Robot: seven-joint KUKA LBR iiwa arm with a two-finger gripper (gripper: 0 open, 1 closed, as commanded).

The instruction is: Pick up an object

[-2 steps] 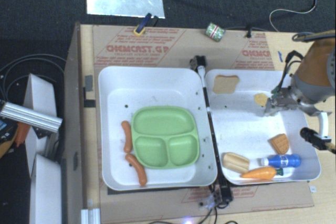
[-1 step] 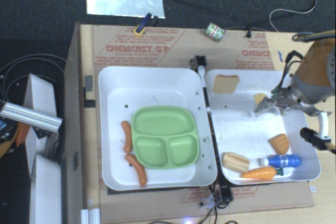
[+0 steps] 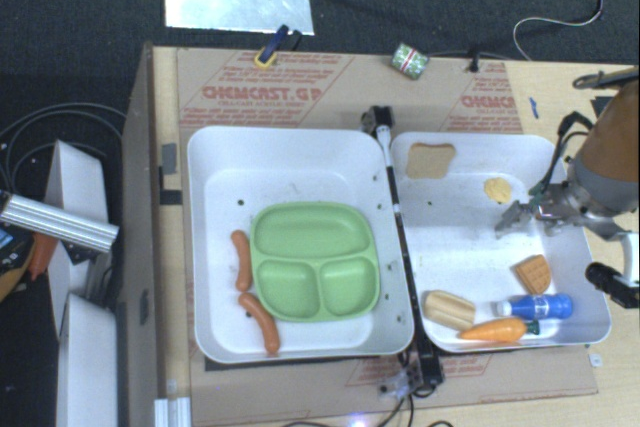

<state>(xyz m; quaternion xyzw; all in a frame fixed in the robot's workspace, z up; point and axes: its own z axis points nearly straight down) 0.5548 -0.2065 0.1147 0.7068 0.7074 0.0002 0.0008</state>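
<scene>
Jaws (image 3: pixel 522 215) hang over the bare middle of the right bin (image 3: pixel 455 240), carried by the grey arm (image 3: pixel 610 165) that reaches in from the right; whether they are spread or pressed together I cannot tell, and nothing shows between them. Just beyond them toward the bin's far wall lies a small yellow round piece (image 3: pixel 497 188), and farther along that wall, toward the divider, a tan slice of toast (image 3: pixel 430 160). On the near side of the jaws, toward the front rim, sits a small orange cracker (image 3: pixel 532 273). Closer still to the front rim lie a bread roll (image 3: pixel 449 308), a blue and white bottle (image 3: pixel 538 306) on its side, and an orange carrot (image 3: pixel 493 331) touching the bottle's underside.

Across the divider from the jaws, the left bin (image 3: pixel 215 215) holds a green sectioned plate (image 3: pixel 314 260), with two sausages: one sausage (image 3: pixel 241 259) just beside the plate's outer edge and a second sausage (image 3: pixel 261 322) near the front corner. Both bins rest on a cardboard-covered table (image 3: pixel 300 90).
</scene>
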